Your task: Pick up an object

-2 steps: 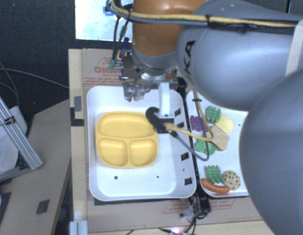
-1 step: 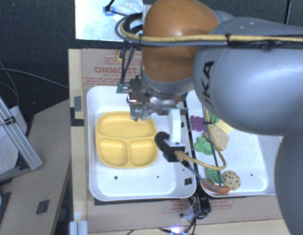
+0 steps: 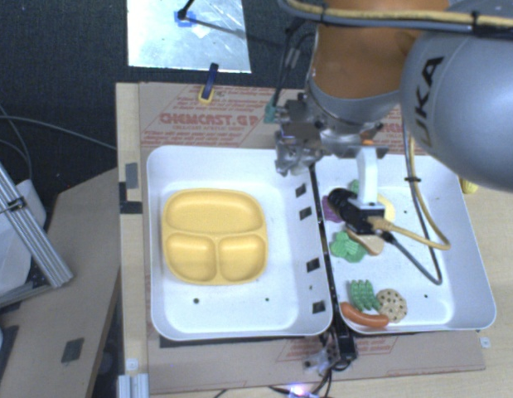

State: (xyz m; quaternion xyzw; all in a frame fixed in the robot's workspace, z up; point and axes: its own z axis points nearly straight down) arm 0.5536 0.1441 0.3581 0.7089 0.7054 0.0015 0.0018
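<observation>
The gripper (image 3: 294, 164) hangs over the far end of the ridge (image 3: 322, 247) where the two bins meet, directly above no object. Whether it is apart or together cannot be told from this slant, and nothing shows clamped in it, so I judge the pick not yet made. The likeliest targets lie just past it in the arm-side bin (image 3: 455, 247). A purple toy (image 3: 332, 208) is nearest, and a little closer to the camera a green toy (image 3: 347, 247) touches a tan piece (image 3: 372, 244). Well apart from the gripper, a green block (image 3: 361, 292), a cookie (image 3: 392, 304) and a sausage (image 3: 364, 317) huddle by that bin's near wall, which would likely crowd a grasp. On the gripper's other side a yellow tray (image 3: 215, 235) lies flat in the other bin (image 3: 181, 172), and it looks too broad and low for an easy pinch. Its station on the ridge suggests an approach toward the purple toy.
</observation>
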